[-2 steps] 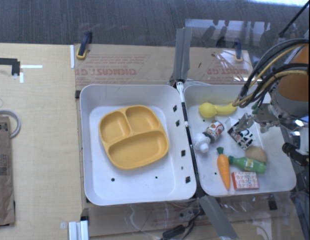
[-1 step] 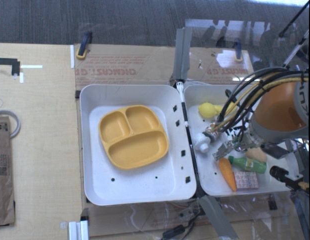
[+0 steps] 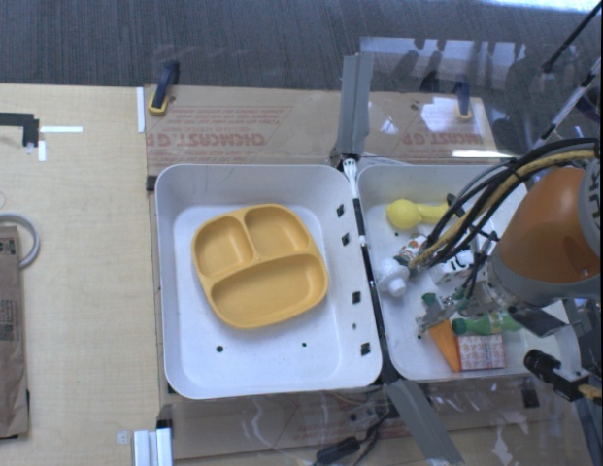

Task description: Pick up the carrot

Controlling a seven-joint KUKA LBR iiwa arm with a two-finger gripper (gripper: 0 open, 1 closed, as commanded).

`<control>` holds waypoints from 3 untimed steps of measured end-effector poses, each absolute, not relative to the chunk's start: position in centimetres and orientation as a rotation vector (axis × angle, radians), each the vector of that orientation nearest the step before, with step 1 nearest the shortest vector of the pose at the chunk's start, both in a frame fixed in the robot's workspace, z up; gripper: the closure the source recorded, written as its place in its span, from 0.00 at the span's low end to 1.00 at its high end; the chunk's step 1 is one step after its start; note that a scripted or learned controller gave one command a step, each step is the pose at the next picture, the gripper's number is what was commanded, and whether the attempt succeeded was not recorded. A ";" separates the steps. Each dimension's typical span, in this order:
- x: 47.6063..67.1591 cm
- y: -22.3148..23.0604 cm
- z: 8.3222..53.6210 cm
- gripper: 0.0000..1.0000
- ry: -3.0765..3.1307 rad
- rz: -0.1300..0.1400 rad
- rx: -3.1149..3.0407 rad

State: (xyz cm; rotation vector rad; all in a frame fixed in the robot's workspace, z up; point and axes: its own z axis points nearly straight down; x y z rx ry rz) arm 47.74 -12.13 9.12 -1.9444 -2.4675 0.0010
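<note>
Down in the right bin, the carrot lies near the front, just under the fingers. Open or closed? Can't tell. Prob. light, stiff, smooth; grab its thick middle.

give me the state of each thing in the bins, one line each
carrot: lying in the right bin, under the arm
gripper: low over the right bin's clutter, beside the carrot
plate: flat in the left bin, compartments bare
yellow toy: lying at the right bin's far side
small bottle: on its side
</note>
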 end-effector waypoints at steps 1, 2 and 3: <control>47.8 -13.2 11.7 0.00 -2.301 0.000 -2.141; 47.7 -11.2 9.1 0.00 -2.790 0.001 -1.442; 47.7 -11.4 10.0 1.00 -2.786 0.001 -1.449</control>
